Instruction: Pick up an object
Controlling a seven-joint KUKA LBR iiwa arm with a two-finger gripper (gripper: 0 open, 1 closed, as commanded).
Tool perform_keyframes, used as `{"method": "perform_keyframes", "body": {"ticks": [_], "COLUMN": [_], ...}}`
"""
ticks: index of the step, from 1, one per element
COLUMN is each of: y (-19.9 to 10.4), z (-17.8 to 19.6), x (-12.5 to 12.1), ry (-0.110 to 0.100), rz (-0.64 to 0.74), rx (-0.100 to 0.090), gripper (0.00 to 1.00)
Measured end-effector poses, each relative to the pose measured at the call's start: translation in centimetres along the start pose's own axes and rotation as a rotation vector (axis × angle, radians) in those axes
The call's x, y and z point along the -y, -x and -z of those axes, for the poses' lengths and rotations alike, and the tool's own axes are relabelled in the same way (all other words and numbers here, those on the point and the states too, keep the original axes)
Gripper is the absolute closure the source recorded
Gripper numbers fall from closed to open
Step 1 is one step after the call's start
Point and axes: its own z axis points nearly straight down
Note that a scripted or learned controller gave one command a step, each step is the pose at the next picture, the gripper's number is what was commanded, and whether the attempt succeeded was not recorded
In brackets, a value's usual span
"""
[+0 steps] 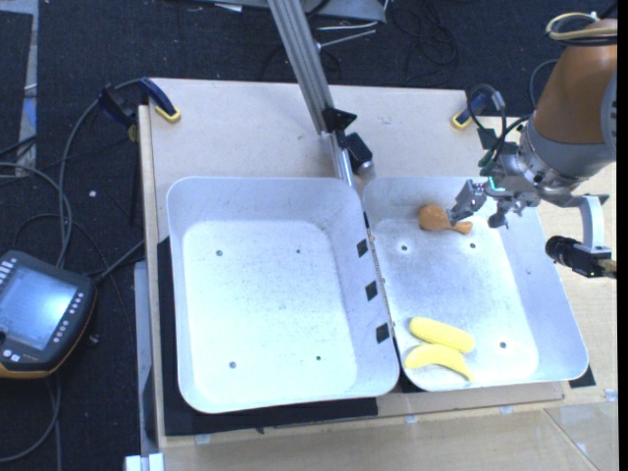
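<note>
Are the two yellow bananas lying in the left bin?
No, both bananas lie at the near edge of the right bin, beside the divider.

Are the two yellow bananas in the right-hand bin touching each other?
Touching: the camera view shows the two yellow bananas pressed side by side near the right bin's front edge.

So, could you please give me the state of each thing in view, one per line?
Gripper: above the right bin's far end, beside the orange toy, holding nothing visibly.
Orange toy: lying in the right bin.
Two yellow bananas: lying side by side at the right bin's near edge.
</note>
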Motion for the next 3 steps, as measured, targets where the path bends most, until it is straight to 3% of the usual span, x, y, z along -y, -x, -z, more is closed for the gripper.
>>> {"method": "perform_keyframes", "body": {"ticks": [1,3], "y": [0.0,0.3], "z": [0.0,-11.4], "x": [0.0,0.2], "ry": [0.0,-0.004], "rz": [0.0,-0.001], "rx": [0.0,0.0], "gripper": [0.0,0.0]}}
